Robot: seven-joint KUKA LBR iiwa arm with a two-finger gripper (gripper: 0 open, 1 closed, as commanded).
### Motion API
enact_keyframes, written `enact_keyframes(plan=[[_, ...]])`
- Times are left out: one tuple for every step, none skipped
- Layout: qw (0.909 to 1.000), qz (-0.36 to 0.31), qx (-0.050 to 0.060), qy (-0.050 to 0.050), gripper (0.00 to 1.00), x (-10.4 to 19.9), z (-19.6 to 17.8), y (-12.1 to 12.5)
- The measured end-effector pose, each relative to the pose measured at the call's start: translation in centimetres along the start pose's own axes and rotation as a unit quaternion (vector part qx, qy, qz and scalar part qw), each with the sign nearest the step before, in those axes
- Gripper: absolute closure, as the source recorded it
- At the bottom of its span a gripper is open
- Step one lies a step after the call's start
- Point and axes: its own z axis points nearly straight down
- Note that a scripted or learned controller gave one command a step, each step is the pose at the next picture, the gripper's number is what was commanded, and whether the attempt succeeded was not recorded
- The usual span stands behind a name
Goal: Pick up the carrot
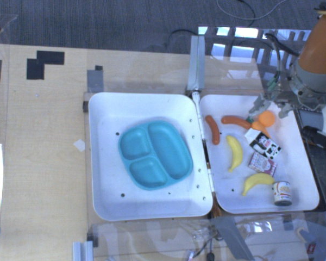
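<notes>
One tool (270, 109) above carrot (265, 119)

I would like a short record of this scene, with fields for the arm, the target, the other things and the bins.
arm: reaches in from the right; gripper over the far part of the right bin
target: carrot, just under the gripper, lying in the right bin
right bin also holds: two sausages, two bananas, small can, two small packets
left bin: blue divided plate
grasp: cannot tell
</notes>
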Motion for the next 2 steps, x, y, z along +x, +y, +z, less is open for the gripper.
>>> enact_keyframes(plan=[[0.9993, 0.037, 0.001, 0.000, 0.00, -6.1, 11.2, 2.0], [0.9991, 0.043, -0.003, 0.000, 0.00, -6.3, 14.3, 1.7]])
